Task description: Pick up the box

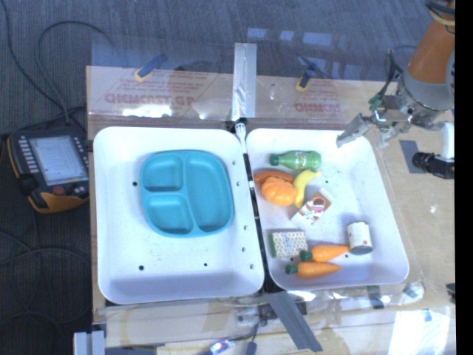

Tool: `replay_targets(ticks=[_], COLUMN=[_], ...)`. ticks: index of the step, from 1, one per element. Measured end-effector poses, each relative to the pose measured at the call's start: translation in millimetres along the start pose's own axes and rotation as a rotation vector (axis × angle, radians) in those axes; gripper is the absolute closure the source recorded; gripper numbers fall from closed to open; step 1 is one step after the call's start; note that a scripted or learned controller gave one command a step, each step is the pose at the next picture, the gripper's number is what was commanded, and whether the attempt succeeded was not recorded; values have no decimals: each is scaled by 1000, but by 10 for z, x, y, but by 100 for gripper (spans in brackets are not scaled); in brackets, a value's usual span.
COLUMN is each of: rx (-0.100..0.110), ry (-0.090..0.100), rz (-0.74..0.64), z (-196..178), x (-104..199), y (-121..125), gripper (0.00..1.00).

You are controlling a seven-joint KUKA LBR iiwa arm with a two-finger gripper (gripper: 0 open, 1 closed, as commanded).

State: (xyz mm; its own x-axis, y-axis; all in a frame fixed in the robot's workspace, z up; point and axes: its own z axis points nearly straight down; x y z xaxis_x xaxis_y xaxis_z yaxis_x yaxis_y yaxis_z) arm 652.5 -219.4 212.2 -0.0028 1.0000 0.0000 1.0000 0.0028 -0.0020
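Floor [133,6]: dark grey carpet, with black cables [44,39] trailing across it at the left. A handheld control pendant [48,165] with a lit screen lies on the floor beside the bench's left edge. Bench [429,220]: light wood surface, glare along its far edge.

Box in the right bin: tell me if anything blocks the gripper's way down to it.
Nothing lies on the box; its top is exposed. The gripper is over the bin's far right corner. The banana and pumpkin crowd the box's far-left side, possibly hindering the fingers.
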Motion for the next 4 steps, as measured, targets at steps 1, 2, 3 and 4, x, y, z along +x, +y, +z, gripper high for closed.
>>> replay_targets(ticks=[1, 2, 3, 4], rx=[1, 0, 0, 2], ry=[-3, -4, -3, -8], rz=[-2, 419, 487, 485], z=[-94, -1639, -2218, -2302], x=[4, 292, 304, 314], y=[4, 160, 159, 164], gripper=[100, 100, 100, 100])
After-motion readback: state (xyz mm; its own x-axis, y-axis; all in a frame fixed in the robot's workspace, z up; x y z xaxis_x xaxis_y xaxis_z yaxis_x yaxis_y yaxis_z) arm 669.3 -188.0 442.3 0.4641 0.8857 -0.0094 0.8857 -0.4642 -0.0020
